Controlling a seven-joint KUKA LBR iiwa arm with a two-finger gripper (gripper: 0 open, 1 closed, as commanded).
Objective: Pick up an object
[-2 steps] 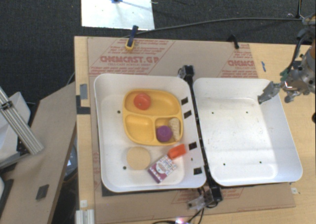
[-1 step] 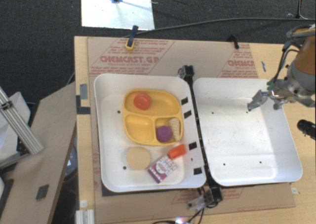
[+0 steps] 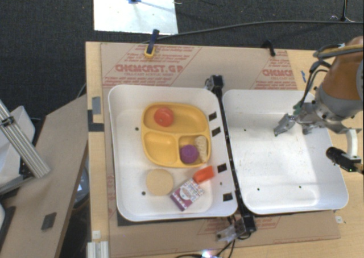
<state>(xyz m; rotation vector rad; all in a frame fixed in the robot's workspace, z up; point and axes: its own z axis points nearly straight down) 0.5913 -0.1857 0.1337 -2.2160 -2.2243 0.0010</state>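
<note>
Evidently nothing has been picked up: the tool point(image 3: 297, 120), its opening indiscernible, is poised over the right bin point(image 3: 284, 194), well apart from the yellow tray point(image 3: 165, 152) objects.

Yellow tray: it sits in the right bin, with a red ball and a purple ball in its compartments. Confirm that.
Wrong on one point: the yellow tray sits in the left bin, not the right, as the camera view shows. The rest holds: the red ball and the purple ball lie in its compartments.
</note>
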